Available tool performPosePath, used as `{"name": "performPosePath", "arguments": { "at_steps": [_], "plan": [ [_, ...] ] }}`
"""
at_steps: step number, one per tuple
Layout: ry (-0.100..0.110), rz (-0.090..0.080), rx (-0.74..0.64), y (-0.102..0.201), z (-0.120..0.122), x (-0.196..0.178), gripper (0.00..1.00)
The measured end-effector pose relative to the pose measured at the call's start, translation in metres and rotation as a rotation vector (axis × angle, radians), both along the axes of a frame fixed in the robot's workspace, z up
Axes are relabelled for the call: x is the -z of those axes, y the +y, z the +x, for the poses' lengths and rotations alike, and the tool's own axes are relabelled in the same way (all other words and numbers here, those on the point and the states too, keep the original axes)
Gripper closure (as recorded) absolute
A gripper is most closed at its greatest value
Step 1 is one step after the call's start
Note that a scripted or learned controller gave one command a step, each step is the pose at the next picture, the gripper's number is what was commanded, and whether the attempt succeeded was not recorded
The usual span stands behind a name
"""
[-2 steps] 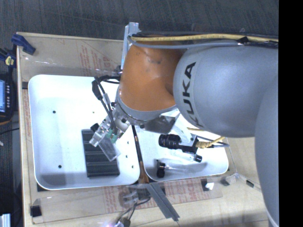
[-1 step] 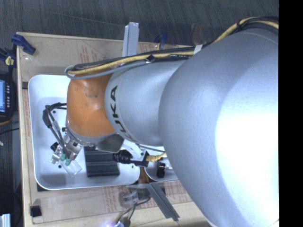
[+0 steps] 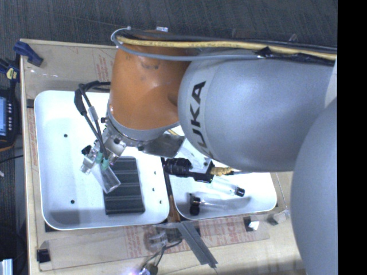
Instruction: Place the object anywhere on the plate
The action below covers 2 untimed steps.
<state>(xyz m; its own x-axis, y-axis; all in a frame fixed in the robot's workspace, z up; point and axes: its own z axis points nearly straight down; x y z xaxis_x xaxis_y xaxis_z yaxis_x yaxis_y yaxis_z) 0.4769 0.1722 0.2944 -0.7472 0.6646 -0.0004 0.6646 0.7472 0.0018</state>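
A: Camera view. Wooden bench (image 3: 69, 67) on dark carpet, two white bins.

B: In the way?

A: The grey arm (image 3: 258, 113) covers much of the right bin (image 3: 266, 202); clear tubes (image 3: 221, 192) lie there.

B: Gripper?

A: The gripper (image 3: 102, 166) is low in the left bin (image 3: 51, 153). Open or closed, cannot tell.

B: The object?

A: The dark ribbed block (image 3: 125, 192) lies just right of the gripper tip, touching or nearly.

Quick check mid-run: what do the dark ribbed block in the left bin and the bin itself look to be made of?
Ribbed block: looks like matte black rubber or soft plastic; grooved top, no glare. Left bin: likely glossy white plastic or enamelled metal; smooth, rounded rim, soft sheen. Neither is certain from this view.
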Motion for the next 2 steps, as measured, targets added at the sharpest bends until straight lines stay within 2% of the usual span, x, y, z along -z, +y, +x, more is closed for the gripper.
{"name": "performPosePath", "arguments": {
  "at_steps": [1, 2],
  "plan": [
    [0.007, -0.003, -0.205, -0.033, -0.002, 0.145, 1.00],
    [0.005, -0.003, -0.152, 0.009, 0.055, 0.183, 1.00]
  ]
}}
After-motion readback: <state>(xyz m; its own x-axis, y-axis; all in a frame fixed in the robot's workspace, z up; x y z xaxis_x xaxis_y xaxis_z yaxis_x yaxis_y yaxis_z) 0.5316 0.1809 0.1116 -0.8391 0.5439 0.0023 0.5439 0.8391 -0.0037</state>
